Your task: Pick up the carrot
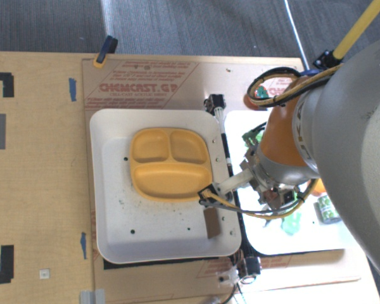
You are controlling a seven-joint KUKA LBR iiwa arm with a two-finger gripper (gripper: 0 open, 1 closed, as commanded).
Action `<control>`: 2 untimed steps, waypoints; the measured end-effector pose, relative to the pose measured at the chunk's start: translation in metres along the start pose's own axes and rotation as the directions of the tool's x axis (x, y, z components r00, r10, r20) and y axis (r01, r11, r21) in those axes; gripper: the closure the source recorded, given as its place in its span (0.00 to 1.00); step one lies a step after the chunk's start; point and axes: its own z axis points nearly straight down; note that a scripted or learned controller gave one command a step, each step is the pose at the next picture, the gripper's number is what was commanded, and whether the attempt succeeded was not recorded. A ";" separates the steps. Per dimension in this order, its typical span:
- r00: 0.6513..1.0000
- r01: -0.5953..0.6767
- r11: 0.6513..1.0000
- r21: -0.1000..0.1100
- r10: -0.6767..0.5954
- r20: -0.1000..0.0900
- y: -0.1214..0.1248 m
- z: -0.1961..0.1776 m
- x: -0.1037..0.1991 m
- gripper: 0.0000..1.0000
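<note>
Overhead, my arm (285,138) hangs over the right bin (272,246); I cannot tell the hand's state. No carrot is identifiable to me. A yellow divided plate (171,163) sits in the left bin (107,195).

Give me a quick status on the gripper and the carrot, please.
Grey arm with orange band over the right white bin. Gripper fingers unreadable. Carrot unconfirmed. Yellow three-compartment plate in the left white bin; small green items below the wrist.

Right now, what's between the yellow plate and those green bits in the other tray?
In the camera view, between the yellow plate and the green bits come the left bin's rim, then the arm's wrist and its looping cables.
</note>
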 end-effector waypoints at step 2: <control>0.991 -0.133 0.991 0.015 0.132 0.037 -0.017 0.036 0.047 0.00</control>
